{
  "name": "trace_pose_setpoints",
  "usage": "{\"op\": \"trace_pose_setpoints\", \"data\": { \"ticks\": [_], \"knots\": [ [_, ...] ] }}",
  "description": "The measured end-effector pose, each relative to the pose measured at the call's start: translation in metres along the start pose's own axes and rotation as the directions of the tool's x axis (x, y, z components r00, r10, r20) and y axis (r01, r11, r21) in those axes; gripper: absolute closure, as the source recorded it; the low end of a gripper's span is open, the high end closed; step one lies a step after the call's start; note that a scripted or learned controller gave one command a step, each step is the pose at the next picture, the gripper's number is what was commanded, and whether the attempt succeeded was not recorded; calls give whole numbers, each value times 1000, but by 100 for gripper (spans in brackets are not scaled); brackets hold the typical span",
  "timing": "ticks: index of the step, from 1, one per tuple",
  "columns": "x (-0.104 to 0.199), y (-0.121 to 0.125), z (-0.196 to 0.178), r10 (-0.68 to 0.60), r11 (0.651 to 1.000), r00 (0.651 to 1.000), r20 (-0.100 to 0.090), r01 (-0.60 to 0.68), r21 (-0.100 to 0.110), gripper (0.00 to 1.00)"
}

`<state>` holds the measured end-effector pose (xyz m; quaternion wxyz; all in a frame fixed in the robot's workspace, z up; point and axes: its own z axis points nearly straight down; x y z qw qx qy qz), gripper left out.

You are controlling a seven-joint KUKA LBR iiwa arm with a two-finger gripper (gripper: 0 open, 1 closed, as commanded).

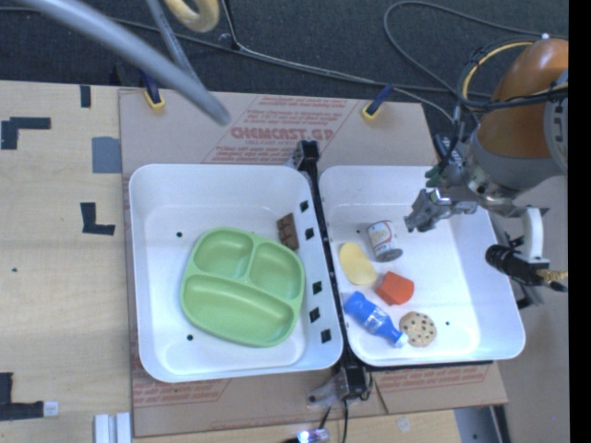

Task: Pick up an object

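The right bin (480, 275) holds a small tin can (380, 240), a pale yellow piece (357, 263), an orange-red block (396, 288), a blue bottle (371, 317) and a round cookie (418, 328). My gripper (427, 212) hangs over the upper right part of that bin, to the right of the can and a little above it. Nothing shows between its fingers. The arm with its orange band (531, 86) comes in from the right.
The left bin (152, 247) carries a green divided plate (244, 286) and a small brown block (288, 231) by the divider (314, 238). Cables (416, 17) run across the dark back area. A grey pole (111, 35) crosses the upper left.
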<state>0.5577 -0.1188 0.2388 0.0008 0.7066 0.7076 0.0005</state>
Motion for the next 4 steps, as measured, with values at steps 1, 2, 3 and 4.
{"op": "trace_pose_setpoints", "data": {
  "ticks": [1, 2, 3, 4],
  "knots": [
    [64, 11, 2, -6, 1000, 1000, -2, 6, 3, 100],
    [110, 22, 15, -4, 1000, 1000, -1, 4, 3, 100],
    [157, 26, 10, -5, 1000, 1000, -2, 5, 3, 100],
    [206, 26, 12, -5, 1000, 1000, -1, 5, 4, 100]
  ]
}}
